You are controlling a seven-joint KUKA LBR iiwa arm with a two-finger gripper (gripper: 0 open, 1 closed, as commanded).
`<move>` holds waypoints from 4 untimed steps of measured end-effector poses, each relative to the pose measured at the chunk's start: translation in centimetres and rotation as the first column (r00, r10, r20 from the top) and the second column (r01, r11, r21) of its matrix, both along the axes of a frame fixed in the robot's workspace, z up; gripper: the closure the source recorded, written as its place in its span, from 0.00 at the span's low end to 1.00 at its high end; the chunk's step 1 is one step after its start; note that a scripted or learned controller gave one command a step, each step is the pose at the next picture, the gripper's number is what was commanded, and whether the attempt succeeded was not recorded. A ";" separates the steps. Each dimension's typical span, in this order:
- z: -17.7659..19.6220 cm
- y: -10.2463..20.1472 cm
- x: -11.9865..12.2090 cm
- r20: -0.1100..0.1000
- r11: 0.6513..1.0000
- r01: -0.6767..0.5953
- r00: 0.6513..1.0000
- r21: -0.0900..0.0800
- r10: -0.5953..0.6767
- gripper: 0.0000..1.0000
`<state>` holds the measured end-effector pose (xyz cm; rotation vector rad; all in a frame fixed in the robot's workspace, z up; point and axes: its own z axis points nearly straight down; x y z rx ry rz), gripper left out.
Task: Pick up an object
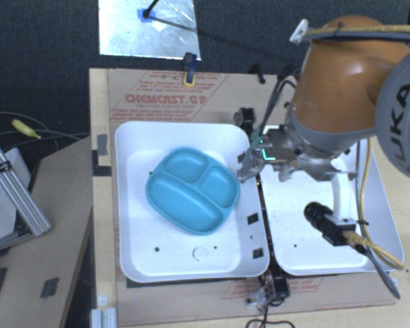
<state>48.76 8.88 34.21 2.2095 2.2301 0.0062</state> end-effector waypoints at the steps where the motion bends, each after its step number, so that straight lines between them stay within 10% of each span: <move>1: 4.4 3.1 -0.1 0.002 1.000 0.002 1.000 0.002 -0.002 0.00; 2: 15.6 7.9 2.7 0.011 1.000 0.001 1.000 0.005 -0.001 0.00; 3: 16.1 7.7 2.6 0.001 1.000 -0.002 1.000 0.001 0.002 1.00; 4: 19.5 2.5 10.3 0.004 1.000 0.013 1.000 -0.001 -0.013 1.00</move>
